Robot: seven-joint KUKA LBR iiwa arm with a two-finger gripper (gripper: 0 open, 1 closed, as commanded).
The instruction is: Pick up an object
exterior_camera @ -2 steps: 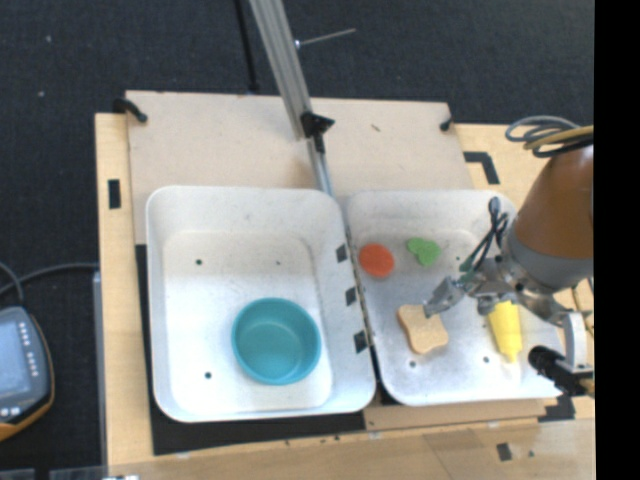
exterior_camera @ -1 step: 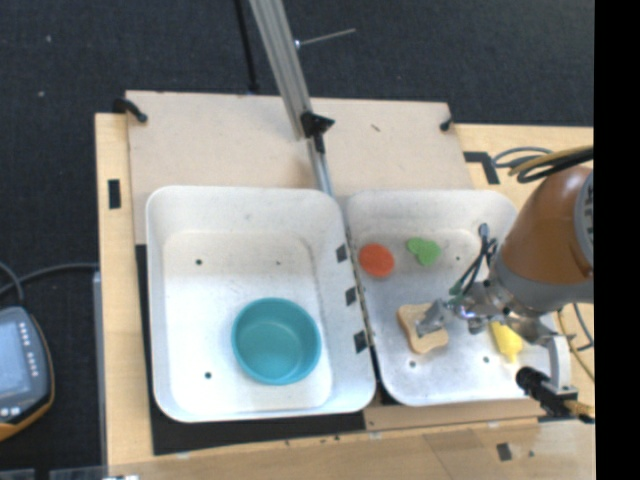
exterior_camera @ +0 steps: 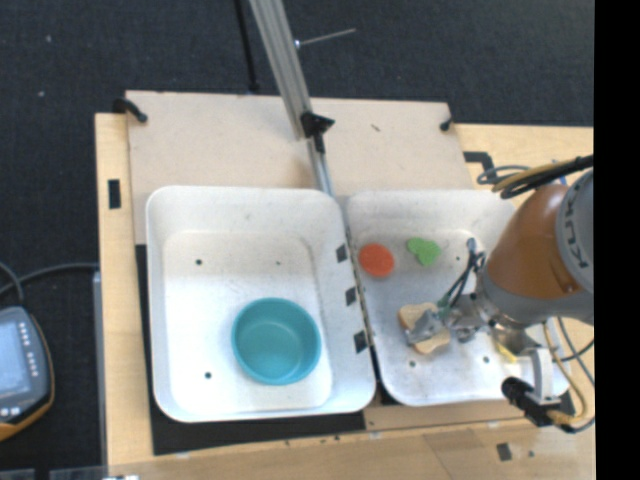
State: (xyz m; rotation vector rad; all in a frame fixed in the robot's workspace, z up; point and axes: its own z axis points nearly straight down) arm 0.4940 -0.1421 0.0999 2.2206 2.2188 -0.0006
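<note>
The arm reaches in from the right over the right bin [exterior_camera: 400,388], with its pincer [exterior_camera: 428,330] lowered onto a tan block [exterior_camera: 418,329] near the middle of that bin. The block looks like the thing chosen for the pick: the pincer sits right at it, touching or nearly so. Whether the pincer is clenched on the block or released cannot be told; dark parts and cables hide the tips.

Farther back in the same bin lie an orange disc [exterior_camera: 376,259] and, to its right, a green piece [exterior_camera: 425,251], both apart from the pincer and probably left alone for now. The left bin [exterior_camera: 190,218] holds a teal bowl [exterior_camera: 276,341] near its front. Both bins rest side by side on the desk [exterior_camera: 230,143].
</note>
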